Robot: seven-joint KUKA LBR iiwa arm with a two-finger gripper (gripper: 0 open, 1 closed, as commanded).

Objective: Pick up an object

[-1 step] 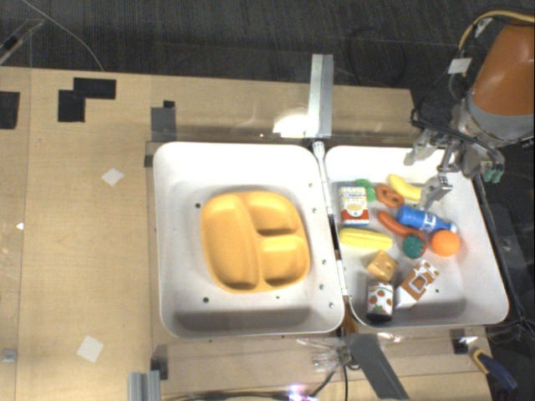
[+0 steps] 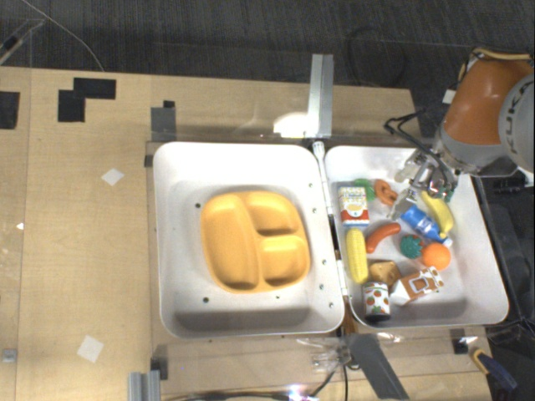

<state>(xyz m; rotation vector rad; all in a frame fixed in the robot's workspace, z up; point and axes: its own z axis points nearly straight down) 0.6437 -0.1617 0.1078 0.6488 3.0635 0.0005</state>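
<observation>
No writing could be read on any item; the small carton (image 2: 354,205) in the right bin (image 2: 485,295) bore a green and red printed label, too small to make out. The gripper (image 2: 425,180) hung over the far right part of that bin, just above a yellow banana (image 2: 440,210) and a blue bottle (image 2: 420,222); its opening could not be determined, and nothing was seen in its hold. The left bin (image 2: 171,249) held a yellow divided tray (image 2: 253,240).
</observation>
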